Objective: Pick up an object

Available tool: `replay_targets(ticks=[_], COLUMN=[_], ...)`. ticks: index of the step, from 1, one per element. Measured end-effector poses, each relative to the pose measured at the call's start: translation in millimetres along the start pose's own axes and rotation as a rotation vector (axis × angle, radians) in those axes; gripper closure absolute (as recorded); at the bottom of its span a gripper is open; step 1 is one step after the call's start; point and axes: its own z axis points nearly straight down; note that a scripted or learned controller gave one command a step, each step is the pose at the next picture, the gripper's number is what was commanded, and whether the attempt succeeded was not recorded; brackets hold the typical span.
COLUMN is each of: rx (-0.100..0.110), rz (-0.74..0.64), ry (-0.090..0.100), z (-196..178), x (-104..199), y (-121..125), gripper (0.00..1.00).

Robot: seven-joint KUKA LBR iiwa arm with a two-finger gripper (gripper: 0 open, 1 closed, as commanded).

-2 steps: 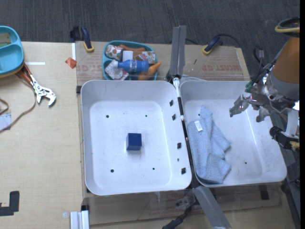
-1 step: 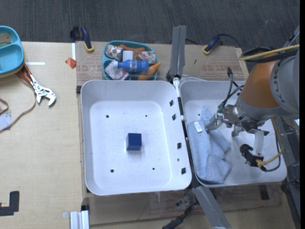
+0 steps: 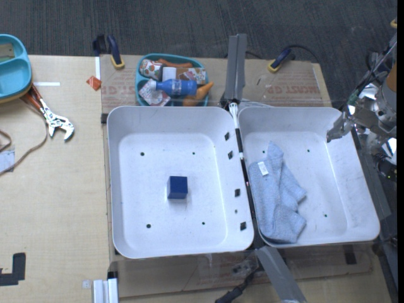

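A small dark blue cube sits on the floor of the left white bin, a little below its centre. A crumpled pale blue cloth lies in the right white bin, against its left side and reaching toward the front wall. My gripper hovers over the right bin's far right rim, well apart from the cloth and far from the cube. Nothing is seen held in it.
A blue basket of assorted small items stands behind the left bin. A wrench and a teal tray lie on the bench at the far left. Clamps and an upright metal bar stand behind the bins.
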Motion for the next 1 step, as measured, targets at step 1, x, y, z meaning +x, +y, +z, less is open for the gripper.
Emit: replay_targets(ticks=[1], rx=[0.003], rz=[0.083], ry=[0.001], z=[6.7], x=[-17.0], y=[-7.0], gripper=[0.00])
